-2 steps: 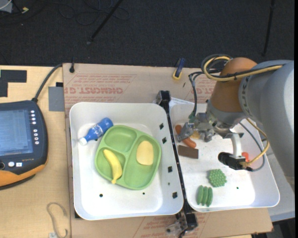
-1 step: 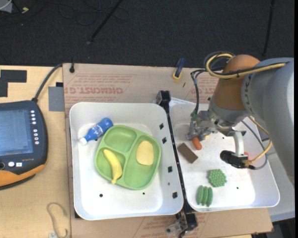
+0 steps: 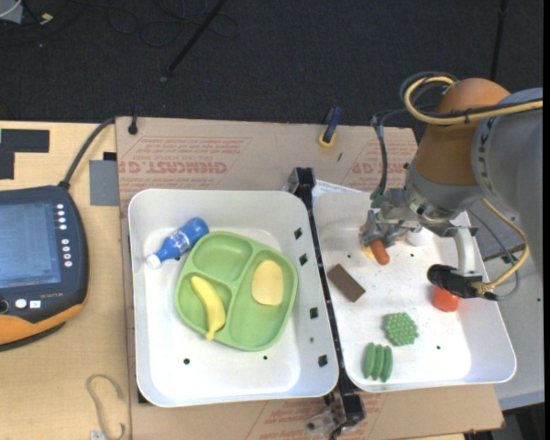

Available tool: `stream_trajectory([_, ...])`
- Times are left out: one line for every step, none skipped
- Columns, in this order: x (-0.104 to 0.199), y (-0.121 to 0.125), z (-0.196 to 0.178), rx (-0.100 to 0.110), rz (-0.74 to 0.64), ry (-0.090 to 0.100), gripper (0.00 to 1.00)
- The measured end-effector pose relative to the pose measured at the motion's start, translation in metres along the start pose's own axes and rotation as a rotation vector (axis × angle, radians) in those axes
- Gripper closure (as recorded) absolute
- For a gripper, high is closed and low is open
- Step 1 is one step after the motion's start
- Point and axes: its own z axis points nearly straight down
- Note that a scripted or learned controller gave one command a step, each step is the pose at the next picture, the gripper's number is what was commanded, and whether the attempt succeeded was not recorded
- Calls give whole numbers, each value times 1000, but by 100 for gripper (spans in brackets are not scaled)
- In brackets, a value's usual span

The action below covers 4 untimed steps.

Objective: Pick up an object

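We judge the grasp step under way: the two-finger gripper (image 3: 381, 242) sits over a small orange carrot-like piece (image 3: 379, 254) in the right white bin (image 3: 495, 356); whether it pinches, we cannot tell; next calls for lifting

Two shallow white glossy plastic bins (image 3: 165, 365), smooth green plastic divided plate (image 3: 234, 333), matt brown cardboard sheet (image 3: 238, 154), knobbly green ball (image 3: 401, 328).

A grey handheld control tablet with a dark screen and orange underside (image 3: 23, 259) lies at the left of the brown cardboard-covered tabletop (image 3: 211, 159). A black cable (image 3: 84, 154) runs from it toward the tabletop's far edge, where a small blue-and-yellow clamp (image 3: 329, 128) sits.
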Motion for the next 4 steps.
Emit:
stream_trajectory([2,10,-51,-1,-1,0,100])
stream_trajectory([1,11,-80,0,-1,1,100])
stream_trajectory([52,13,-89,2,-4,2,100])
stream_trajectory([85,10,-72,6,-3,2,100])
